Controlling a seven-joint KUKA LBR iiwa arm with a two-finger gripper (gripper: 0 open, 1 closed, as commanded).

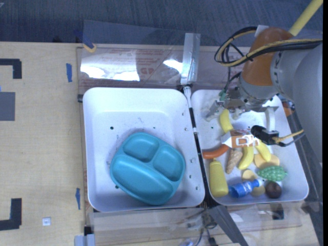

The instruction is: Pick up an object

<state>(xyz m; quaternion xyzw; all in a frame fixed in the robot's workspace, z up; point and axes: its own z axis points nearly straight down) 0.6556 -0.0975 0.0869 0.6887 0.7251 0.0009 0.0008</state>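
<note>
Two shallow white bins sit side by side, and the divider [192, 118] between them serves as the landmark. Left of the divider, the left bin [102, 104] holds a blue sectioned tray [147, 166] toward its near side, with bare white floor behind it up to the far rim and a narrower strip along the outer wall. Right of the divider, the right bin [302, 188] is crowded: a yellow bottle [218, 178] stands just beside the divider at the near edge, an orange carrot-like piece [215, 151] lies behind it, and farther out are a bread-like piece [233, 159], a banana [247, 155], a blue can [240, 189], a green leafy item [271, 173] and a dark round fruit [273, 189]. An upright yellow piece [225, 121] stands near the far end. The gripper [229, 106] hangs over that far end, right above the yellow piece; whether it is spread or pinching anything I cannot tell. Free floor in this bin is limited to the far corner by the divider. No label or writing is legible on the items.
</note>
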